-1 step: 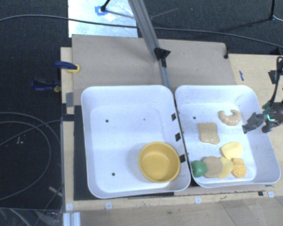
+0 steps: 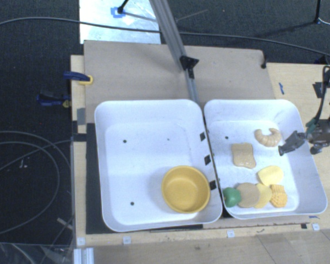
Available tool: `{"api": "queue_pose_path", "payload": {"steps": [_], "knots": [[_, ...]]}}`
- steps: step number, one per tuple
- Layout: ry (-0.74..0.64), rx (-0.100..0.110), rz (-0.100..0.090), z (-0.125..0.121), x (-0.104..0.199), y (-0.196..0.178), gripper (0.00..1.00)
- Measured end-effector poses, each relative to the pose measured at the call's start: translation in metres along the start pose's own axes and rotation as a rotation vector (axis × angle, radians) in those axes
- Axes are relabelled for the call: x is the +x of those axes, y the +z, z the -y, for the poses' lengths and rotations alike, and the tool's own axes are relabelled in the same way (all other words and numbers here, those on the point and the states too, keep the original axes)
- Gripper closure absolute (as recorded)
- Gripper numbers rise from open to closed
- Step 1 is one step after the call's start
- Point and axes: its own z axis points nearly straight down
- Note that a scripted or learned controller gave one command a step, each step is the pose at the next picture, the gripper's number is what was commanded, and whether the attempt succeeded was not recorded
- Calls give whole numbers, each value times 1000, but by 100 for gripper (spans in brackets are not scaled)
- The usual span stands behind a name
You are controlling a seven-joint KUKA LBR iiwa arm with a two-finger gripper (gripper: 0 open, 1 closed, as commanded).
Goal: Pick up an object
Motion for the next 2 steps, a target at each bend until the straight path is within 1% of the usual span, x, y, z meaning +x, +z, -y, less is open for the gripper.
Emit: {"api": "queue_pose_path", "payload": {"steps": [1, 2], "knots": [[3, 4, -1, -5, 3, 43, 0], [4, 7, -2, -6, 9, 104, 0]]}}
